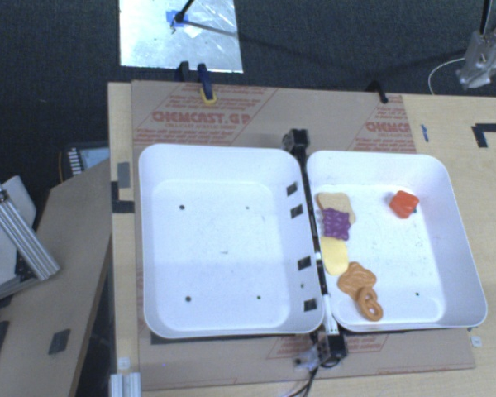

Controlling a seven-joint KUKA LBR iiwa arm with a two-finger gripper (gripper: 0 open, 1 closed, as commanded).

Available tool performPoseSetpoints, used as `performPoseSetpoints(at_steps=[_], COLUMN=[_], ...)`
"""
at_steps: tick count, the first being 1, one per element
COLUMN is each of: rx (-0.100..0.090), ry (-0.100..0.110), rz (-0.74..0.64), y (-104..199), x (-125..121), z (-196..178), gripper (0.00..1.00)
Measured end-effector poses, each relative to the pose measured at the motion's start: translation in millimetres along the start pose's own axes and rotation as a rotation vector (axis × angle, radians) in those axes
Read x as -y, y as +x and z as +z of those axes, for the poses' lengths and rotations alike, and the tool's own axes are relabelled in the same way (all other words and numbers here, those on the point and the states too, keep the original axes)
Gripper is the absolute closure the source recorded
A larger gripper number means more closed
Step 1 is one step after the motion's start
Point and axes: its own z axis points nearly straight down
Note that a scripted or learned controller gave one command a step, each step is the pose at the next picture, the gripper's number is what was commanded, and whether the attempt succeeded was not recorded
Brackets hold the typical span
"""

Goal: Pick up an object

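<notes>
Red and compact, the toy pepper sits alone at about two o'clock in the right bin, well apart from the other pieces. It looks like light, stiff plastic, probably a little slippery, so a grip across its widest middle seems safest. Along the bin's nine o'clock wall run a tan cracker, a purple piece, a yellow piece and orange pretzels, crowded and touching. The left bin lies beside. The gripper hangs at the view's upper right; open or shut cannot be told.
</notes>
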Motion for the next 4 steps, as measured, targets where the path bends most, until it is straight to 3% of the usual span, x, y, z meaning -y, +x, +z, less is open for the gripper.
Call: performPoseSetpoints(at_steps=[1, 2, 3, 4], rx=[0.000, 0.000, -0.001, -0.002], ry=[0.000, -0.001, 0.002, 0.001], rz=[0.001, -0.001, -0.001, -0.002], y=[72.8, 157.4, 213.1, 291.8], x=[28.0, 19.5, 86.0, 104.9], z=[0.7, 0.9, 0.5, 1.1], gripper=[1.00, 1.00, 1.00, 1.00])
